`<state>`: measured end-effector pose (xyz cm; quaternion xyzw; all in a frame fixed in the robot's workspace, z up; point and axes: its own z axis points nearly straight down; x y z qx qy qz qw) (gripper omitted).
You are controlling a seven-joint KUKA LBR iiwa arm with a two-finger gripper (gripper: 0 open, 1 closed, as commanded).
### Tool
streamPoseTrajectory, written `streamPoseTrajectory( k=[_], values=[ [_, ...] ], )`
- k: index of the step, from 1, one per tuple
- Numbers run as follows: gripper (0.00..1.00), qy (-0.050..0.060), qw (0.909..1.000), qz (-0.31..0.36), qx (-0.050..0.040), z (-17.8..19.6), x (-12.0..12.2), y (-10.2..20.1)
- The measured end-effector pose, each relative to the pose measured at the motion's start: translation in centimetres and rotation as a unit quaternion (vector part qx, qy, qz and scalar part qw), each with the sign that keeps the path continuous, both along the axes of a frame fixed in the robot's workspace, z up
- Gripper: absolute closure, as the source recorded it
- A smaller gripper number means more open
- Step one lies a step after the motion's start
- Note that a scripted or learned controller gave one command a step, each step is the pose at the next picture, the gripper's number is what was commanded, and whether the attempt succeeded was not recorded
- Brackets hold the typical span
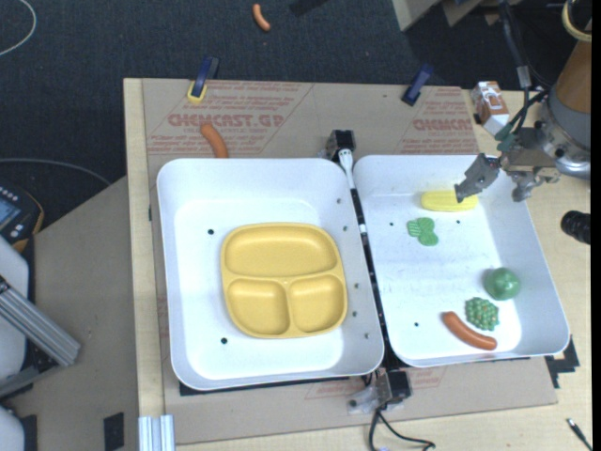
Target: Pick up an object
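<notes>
Hand point(494, 182) spread wide over far end of right bin point(526, 242), grasping nothing, one finger touching yellow piece point(441, 201). Pick not yet made; closing and lifting left.

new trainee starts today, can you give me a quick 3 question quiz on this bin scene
1. True or false: the yellow divided tray sits in the left bin.
2. Which item lies nearest the gripper? A) sausage B) flat yellow piece C) green ball
3. Fill in: an orange sausage-shaped item lies on the cardboard outside the bins, beyond the ____ bin.

Key:
1. True
2. B
3. left
</notes>
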<state>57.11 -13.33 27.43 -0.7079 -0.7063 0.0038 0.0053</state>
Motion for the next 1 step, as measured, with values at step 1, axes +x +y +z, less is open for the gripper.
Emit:
streamPoseTrajectory(
  k=[1],
  values=[
    [0.0, -0.006, 1.0, 0.001, -0.0011, 0.69, 0.2, 0.01]
  ],
)
